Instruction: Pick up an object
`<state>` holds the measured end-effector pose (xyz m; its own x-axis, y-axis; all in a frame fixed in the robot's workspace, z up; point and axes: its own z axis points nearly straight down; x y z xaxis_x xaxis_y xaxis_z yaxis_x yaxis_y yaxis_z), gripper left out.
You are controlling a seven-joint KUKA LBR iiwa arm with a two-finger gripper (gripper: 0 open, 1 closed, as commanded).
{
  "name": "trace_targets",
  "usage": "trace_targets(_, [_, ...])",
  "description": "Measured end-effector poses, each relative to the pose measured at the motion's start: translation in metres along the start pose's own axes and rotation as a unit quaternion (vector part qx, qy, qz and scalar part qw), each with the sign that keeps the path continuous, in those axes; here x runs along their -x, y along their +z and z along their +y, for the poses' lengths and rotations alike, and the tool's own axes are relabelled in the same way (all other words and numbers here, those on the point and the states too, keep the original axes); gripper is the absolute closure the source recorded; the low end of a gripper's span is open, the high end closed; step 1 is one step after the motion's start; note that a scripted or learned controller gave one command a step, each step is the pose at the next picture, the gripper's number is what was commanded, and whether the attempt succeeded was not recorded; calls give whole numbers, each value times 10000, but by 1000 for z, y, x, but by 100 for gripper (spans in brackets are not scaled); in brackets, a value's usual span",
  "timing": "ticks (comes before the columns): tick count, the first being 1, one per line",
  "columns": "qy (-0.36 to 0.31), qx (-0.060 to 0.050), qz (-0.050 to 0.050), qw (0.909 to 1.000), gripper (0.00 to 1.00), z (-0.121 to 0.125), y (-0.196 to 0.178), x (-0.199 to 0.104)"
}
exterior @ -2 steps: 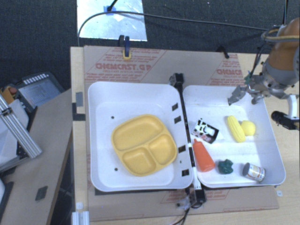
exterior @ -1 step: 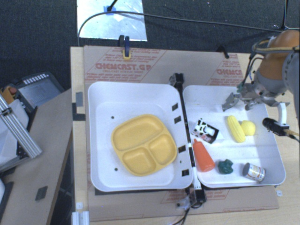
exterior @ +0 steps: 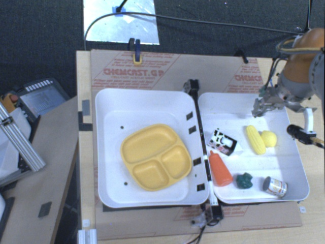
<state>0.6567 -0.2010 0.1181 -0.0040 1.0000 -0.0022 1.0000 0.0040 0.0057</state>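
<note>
In the camera view, two shallow white bins stand side by side on the desk (exterior: 86, 136), on a sheet of brown cardboard (exterior: 167, 67).

The left bin (exterior: 109, 105) contains one thing: a yellow plate with three compartments (exterior: 156, 157), lying flat near the middle of the bin floor.

The right bin (exterior: 299, 187) contains several small things. A yellow corn cob (exterior: 255, 139) lies in the middle part, and a yellow lemon-like ball (exterior: 269, 138) touches its right side. To the left of the corn there is a small black and white object (exterior: 223, 141), tilted. Below this object an orange carrot-shaped piece (exterior: 220, 169) lies close to the wall between the bins. Just right of the carrot is a small dark green object (exterior: 244, 181). Further right, near the front right corner, a small can (exterior: 275, 186) lies on its side.

The arm enters from the right, and the end effector (exterior: 260, 108) is over the back part of the right bin. The corn cob and the lemon are the nearest things; they lie in front of it, apart from it and not touching. The other things are further toward the front of the bin. Nothing is seen between its tips and it holds none of the things. Whether it is wide or narrow I cannot tell, because the tips look small and blurred.
</note>
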Motion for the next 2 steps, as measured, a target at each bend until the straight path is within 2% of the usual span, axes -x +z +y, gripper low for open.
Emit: trace_targets(2, [0, 13, -2, 10000, 100, 5, -101, 5])
